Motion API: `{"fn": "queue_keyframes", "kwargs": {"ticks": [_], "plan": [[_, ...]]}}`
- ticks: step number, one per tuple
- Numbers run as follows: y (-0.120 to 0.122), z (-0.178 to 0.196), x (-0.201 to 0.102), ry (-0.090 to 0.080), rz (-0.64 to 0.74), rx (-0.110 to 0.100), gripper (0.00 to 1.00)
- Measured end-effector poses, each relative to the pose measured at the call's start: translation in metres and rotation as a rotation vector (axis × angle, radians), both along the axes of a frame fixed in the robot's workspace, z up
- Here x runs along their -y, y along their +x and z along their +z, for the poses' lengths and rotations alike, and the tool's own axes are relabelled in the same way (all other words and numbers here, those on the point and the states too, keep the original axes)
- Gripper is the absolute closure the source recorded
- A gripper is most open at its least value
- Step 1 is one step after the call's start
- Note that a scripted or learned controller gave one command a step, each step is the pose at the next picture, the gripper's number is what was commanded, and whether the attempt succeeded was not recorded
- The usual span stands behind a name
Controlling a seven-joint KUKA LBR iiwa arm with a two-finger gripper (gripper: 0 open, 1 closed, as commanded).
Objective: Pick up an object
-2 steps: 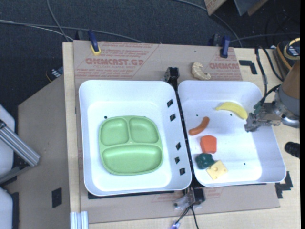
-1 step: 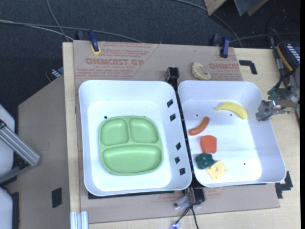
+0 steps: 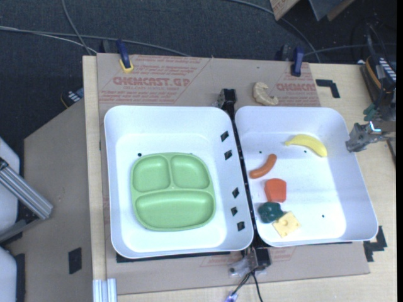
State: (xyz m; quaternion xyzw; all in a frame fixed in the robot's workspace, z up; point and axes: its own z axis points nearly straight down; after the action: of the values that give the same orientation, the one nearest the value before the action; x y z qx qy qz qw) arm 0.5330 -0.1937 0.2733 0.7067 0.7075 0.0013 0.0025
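**Bins laid out, gripper waiting at the right rim**

In the left bin (image 3: 119, 168) a green divided tray (image 3: 172, 191) is lying flat, taking up most of the floor, its three compartments facing up. A row of small black clips (image 3: 231, 175) is running down the seam where the two bins are meeting.

Just beyond the far rim of the right bin (image 3: 352, 194), a tan, knobbly object (image 3: 264, 93) is sitting on the cardboard-covered bench (image 3: 157, 74).

Inside the right bin, an orange sausage-shaped piece (image 3: 263, 166) is lying at a slant near the seam. Below it an orange-red block (image 3: 275, 189) is resting, and nearer still a dark green lump (image 3: 271, 212) is touching a yellow block (image 3: 286, 224). A yellow banana (image 3: 308, 145) is lying apart from these, toward the far right corner.

The gripper (image 3: 360, 138) is hanging at the right bin's outer rim, well apart from every object; whether its fingers are apart or together I cannot tell.
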Motion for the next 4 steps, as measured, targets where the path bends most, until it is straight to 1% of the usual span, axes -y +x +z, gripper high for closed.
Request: {"fn": "queue_keyframes", "kwargs": {"ticks": [1,2,3,4], "plan": [[0.004,0.004,-0.052,0.004,0.006,-0.005,1.00],[-0.002,-0.002,-0.098,0.004,0.004,-0.008,1.00],[-0.003,-0.002,-0.156,0.005,0.006,-0.007,1.00],[0.003,-0.009,-0.199,0.003,0.004,-0.008,1.00]]}}
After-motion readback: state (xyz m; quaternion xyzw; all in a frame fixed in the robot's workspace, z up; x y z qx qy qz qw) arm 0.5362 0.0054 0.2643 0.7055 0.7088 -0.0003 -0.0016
